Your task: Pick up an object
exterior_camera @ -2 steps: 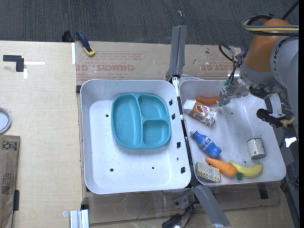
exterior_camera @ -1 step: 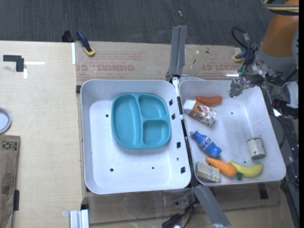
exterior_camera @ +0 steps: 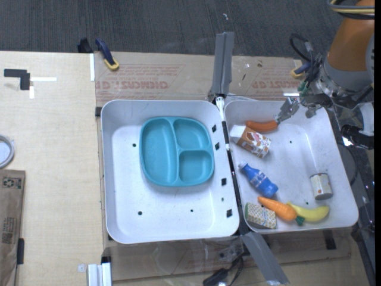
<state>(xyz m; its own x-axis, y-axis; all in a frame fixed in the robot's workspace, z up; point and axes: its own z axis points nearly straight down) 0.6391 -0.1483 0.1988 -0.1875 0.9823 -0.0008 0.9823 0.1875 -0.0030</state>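
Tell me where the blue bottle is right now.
The blue bottle lies in the right bin, near its left wall, below the small carton and above the carrot.

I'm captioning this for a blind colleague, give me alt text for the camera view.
A robot gripper hangs over the right bin, near a sausage, carton, blue bottle, can, carrot and banana. The left bin holds a teal divided plate.

Robot lab: bench (exterior_camera: 47,136), clamped bins (exterior_camera: 119,219)

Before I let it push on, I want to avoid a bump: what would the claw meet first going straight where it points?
Probably the sausage, lying just beyond the claw at the far end of the right bin. The claw's height above it is unclear.
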